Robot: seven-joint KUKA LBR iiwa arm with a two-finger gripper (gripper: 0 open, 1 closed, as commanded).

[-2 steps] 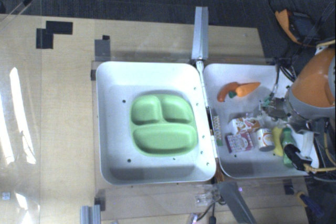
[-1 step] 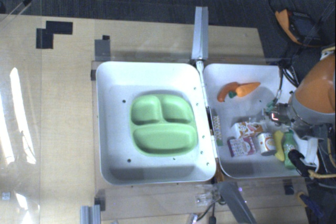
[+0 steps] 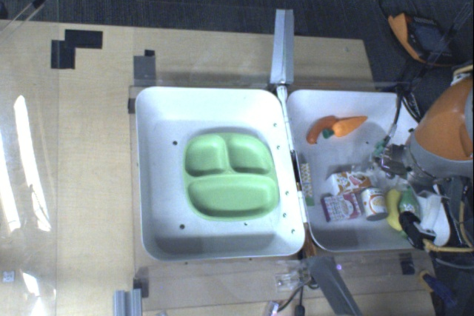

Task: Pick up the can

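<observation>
Pincer [image 3: 386, 156] hovering by the can [image 3: 372, 202], grip state unclear; rigid, light, slick, so I'd clamp its sides.

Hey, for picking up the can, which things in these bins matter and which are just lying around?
Belongs to the job:
can, lying in the right bin
gripper, over the right bin

Just lying about:
green divided tray in the left bin
toy carrot
purple carton
banana
</observation>
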